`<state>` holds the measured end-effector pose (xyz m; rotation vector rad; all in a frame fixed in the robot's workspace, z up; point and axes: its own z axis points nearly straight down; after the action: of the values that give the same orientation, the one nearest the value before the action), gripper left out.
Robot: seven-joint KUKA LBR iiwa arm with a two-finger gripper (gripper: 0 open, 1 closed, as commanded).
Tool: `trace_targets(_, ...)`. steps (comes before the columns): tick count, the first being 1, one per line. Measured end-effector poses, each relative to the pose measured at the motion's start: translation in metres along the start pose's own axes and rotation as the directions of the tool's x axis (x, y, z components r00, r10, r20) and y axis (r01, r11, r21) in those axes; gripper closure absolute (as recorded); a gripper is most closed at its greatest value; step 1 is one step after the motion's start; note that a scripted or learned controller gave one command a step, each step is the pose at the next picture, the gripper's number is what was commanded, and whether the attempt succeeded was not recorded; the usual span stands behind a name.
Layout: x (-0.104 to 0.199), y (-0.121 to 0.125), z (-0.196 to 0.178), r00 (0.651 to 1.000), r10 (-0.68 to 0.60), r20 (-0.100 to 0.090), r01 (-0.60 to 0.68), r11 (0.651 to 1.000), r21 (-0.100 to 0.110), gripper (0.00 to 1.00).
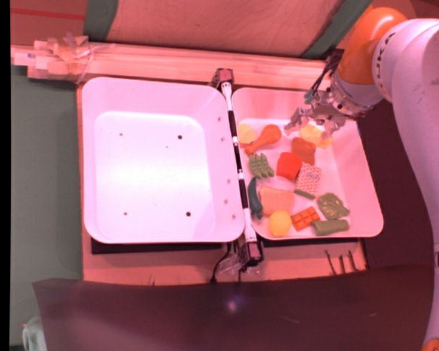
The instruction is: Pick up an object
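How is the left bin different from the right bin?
The left bin has a bare white floor with a few small dark dots, while the right bin holds a pile of colourful toys. The gripper hangs over the right bin's far end, not over the left bin. Both are shallow, white and rounded at the corners, and they sit side by side.

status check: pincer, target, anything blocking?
Pincer over right bin, far corner, nothing seen gripped. Yellow piece directly beneath. Toys clustered close; brown piece crowds it.
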<state>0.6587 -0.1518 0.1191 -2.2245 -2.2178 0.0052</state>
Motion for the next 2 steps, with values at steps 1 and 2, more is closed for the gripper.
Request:
trace_targets(1, -0.002, 0.004, 0.011, 1.000, 0.000, 0.004, 0.000, 1.000, -0.016, 0.00)
trace_targets(2, -0.004, 0.007, -0.003, 1.000, 0.002, 0.009, -0.002, 1.000, -0.026, 1.00)
